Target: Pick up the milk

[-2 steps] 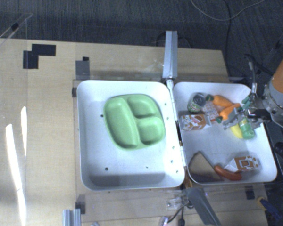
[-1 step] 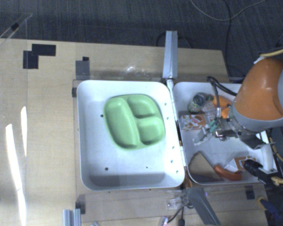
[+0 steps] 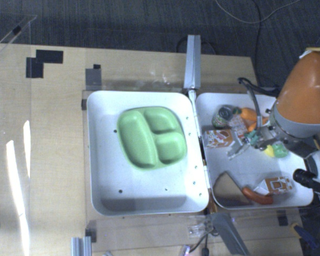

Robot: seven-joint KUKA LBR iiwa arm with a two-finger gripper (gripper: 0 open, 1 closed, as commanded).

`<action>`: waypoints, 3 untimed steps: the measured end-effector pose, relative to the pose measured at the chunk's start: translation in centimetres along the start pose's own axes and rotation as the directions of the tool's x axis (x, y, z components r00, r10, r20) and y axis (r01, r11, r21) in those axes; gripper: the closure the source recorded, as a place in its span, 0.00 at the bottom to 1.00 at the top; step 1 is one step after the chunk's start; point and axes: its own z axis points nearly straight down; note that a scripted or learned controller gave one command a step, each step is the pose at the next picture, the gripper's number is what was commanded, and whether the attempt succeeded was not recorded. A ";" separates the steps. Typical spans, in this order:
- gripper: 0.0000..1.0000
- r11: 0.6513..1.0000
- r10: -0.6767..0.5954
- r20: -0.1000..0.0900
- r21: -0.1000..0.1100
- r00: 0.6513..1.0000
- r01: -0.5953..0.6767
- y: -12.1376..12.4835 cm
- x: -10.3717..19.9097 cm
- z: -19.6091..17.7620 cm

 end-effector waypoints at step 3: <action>0.00 1.000 -0.007 -0.001 0.002 1.000 0.007 1.8 4.2 1.1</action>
